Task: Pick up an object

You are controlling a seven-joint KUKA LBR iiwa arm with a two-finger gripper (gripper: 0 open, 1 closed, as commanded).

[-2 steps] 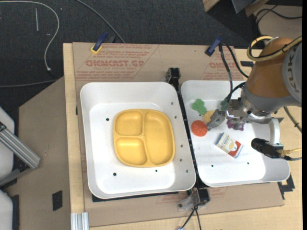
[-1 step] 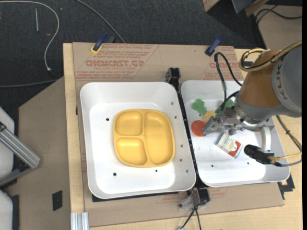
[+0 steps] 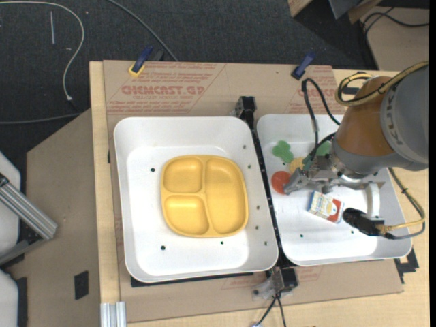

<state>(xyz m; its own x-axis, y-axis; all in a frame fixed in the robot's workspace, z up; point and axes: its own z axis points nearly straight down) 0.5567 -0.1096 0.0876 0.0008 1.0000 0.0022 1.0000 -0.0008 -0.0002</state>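
In the right bin lie a green piece, a small yellow piece, a red round piece and a small white, blue and red box. My gripper hangs low over the left part of that bin, its tip right beside the red piece and just below the yellow one. The box lies just below and to the right of the gripper, apart from it. The wrist and arm cover the bin's upper right part.
The left bin holds a yellow divided plate. A black rim runs between the two bins. Cables trail over the back of the right bin near the arm.
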